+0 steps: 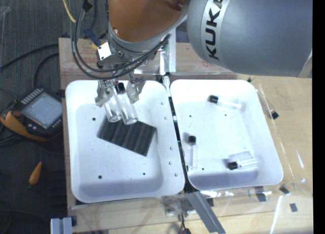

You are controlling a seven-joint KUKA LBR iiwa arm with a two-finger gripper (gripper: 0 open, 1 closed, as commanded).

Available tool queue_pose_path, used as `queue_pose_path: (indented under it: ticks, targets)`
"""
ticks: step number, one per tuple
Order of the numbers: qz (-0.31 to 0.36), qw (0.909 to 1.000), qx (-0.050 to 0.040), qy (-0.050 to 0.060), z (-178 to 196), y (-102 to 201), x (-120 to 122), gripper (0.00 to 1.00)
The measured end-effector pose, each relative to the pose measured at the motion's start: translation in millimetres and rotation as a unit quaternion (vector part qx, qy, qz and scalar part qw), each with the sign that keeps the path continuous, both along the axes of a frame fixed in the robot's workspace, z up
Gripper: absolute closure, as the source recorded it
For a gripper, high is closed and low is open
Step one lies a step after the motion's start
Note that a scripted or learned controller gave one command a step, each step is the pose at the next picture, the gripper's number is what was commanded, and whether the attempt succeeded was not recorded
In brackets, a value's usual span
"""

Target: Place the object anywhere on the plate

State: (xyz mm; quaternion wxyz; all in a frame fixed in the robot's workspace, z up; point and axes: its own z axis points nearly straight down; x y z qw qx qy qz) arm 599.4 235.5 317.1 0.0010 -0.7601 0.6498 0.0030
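**Claw grips a clear vial above the dark plate in the left bin**

The claw [122, 116] hangs over the left bin [81, 177], its two translucent fingers [112, 110] pointing down and set narrow. Between them sits a small clear vial with a black cap [121, 90], cap uppermost, so the claw is holding it. Just below and slightly right of the fingertips lies the plate [128, 136], a dark ribbed rectangle turned at an angle on the bin floor; whether the fingertips touch its upper edge cannot be told.

Well to the right of the claw, past the divider where the two bins meet, the right bin [264, 141] carries three more clear vials with black caps: one [224, 101] at about the claw's height near the far wall, one [192, 147] lower and closest to the divider, and one [241, 162] lowest, toward the near right corner.

Left of the claw, off the tabletop [68, 60], a handheld control pendant [36, 112] rests on the floor.
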Motion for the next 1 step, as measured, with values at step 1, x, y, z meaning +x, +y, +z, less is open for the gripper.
queue_pose_path:
  ticks: [1]
  targets:
    - [0.281,0.9598,0.0001,0.000,-76.1,-1.7,13.2,1.00]
